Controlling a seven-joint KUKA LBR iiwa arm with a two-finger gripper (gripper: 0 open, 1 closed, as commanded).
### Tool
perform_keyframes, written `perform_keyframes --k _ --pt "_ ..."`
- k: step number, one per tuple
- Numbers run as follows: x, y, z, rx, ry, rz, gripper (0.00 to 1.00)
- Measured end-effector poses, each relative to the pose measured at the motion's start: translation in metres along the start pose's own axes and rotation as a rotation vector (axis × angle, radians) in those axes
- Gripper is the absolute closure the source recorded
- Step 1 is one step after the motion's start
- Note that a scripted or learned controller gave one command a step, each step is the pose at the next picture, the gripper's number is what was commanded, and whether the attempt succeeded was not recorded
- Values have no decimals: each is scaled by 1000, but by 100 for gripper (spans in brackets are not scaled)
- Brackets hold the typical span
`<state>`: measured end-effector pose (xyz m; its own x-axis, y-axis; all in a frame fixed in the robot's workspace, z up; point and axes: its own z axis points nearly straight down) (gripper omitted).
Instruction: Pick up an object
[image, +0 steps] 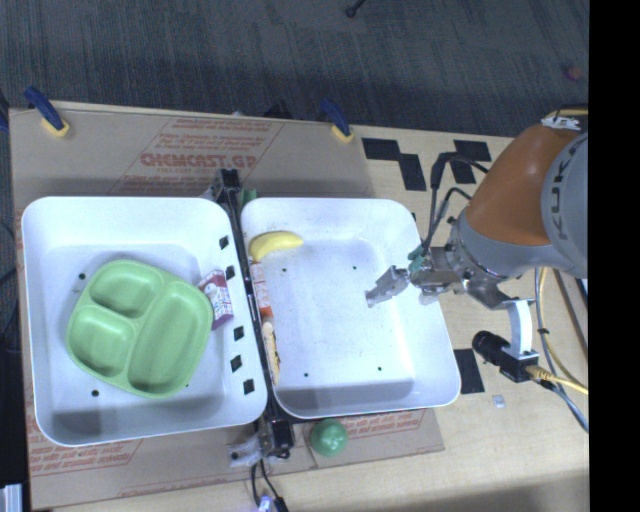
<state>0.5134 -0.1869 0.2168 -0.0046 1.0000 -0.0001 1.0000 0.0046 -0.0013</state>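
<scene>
**Gripper over the right bin, nothing in it yet**

Starting at the left, I see the shallow white left bin holding a pale green three-compartment plastic tray, lying flat and filling much of the floor. Just beside its right edge, against the bin wall, sits a small red-and-white crinkled packet. Along the divider between the bins lies a narrow wrapped item with red print; I can't make out what it is.

In the shallow white right bin, a yellow plastic banana rests in the far left corner, touching the wall. That is my likeliest target, since the rest of this bin's floor looks bare. Outside the bins, on the cardboard at the near edge, a small green ball sits out of easy reach.

The two-finger gripper hangs over the right half of the right bin, well apart from the banana. Whether its fingers are spread or pressed together I cannot tell; I see nothing between them. I judge the pick not yet begun: the arm would need to travel left toward that corner, where the walls could crowd the approach.
</scene>
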Motion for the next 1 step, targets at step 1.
perform_keyframes --k 1 --pt "0 0 0 0 0 0 0"
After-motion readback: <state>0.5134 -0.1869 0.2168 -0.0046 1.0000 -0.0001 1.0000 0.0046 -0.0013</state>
